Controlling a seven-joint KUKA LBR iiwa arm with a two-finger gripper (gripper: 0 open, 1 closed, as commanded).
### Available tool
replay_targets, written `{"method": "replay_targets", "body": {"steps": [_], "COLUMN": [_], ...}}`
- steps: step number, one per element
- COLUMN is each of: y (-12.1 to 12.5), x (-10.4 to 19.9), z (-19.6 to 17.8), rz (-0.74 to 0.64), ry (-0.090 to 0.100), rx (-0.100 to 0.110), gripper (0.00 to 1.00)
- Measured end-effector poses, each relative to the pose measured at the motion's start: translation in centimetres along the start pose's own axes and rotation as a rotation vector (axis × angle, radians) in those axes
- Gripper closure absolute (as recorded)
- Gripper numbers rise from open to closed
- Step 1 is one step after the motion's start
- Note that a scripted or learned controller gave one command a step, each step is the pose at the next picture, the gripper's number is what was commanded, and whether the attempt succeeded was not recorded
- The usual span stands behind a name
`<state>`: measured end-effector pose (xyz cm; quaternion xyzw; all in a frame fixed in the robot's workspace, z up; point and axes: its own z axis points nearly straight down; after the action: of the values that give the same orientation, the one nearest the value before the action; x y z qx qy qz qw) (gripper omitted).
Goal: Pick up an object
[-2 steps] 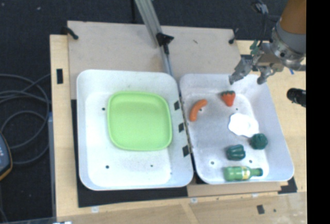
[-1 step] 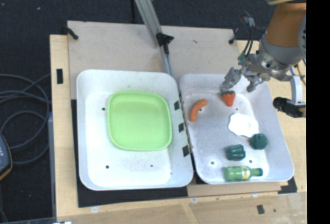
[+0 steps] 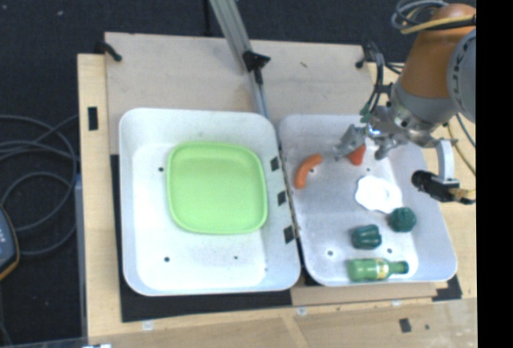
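The right bin (image 3: 425, 258) holds several small objects. An orange curved piece (image 3: 307, 170) lies near its left wall. A white lump (image 3: 377, 194) sits mid-bin, with a dark green ball (image 3: 402, 219) and a dark green chunk (image 3: 365, 236) in front of it. A green and yellow bottle (image 3: 377, 267) lies on its side at the front. My gripper (image 3: 365, 147) hangs over the bin's back part, its fingers spread apart. A small orange-red piece (image 3: 357, 154) shows in the gap between them, with space on both sides.
The left bin (image 3: 136, 178) carries a light green square plate (image 3: 216, 187). A grey metal pole (image 3: 228, 10) slants from the top down to the divider between the bins. Cables (image 3: 32, 170) lie on the dark floor at left.
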<state>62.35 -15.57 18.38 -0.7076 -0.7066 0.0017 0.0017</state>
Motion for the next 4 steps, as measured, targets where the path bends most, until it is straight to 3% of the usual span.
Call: {"method": "replay_targets", "body": {"steps": [1, 2, 4], "y": [0.1, 0.3, 0.8], "x": [-0.4, -0.5, -0.7], "z": [6.2, 4.8, -5.8], "rz": [0.0, 0.001, -0.001], "ry": [0.0, 0.0, -0.001], "rx": [0.0, -0.007, -0.009], "gripper": [0.0, 1.0, 1.0]}}
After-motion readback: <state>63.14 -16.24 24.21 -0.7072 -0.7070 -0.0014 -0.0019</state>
